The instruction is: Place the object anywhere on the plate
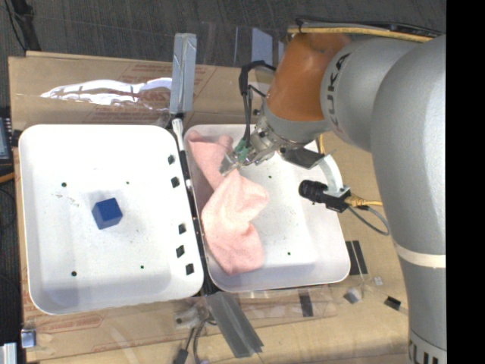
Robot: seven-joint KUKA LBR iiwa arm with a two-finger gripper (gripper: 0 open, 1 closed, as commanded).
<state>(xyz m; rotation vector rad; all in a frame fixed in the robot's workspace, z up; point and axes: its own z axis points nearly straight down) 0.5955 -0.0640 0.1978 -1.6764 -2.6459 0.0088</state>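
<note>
Arm bent over the right bin (pixel 333 268), gripper (pixel 236 158) pointing down-left, fingers pinched on the pink cloth (pixel 231 218). Blue cube (pixel 107 212) in left bin (pixel 45 279).

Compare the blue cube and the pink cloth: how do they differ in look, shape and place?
The blue cube is small, solid and sharp-edged; the pink cloth is much larger, soft and crumpled. The blue cube sits alone in the left bin; the pink cloth lies along the left side of the right bin, with the gripper at its upper part. Each rests in a white bin.
</note>
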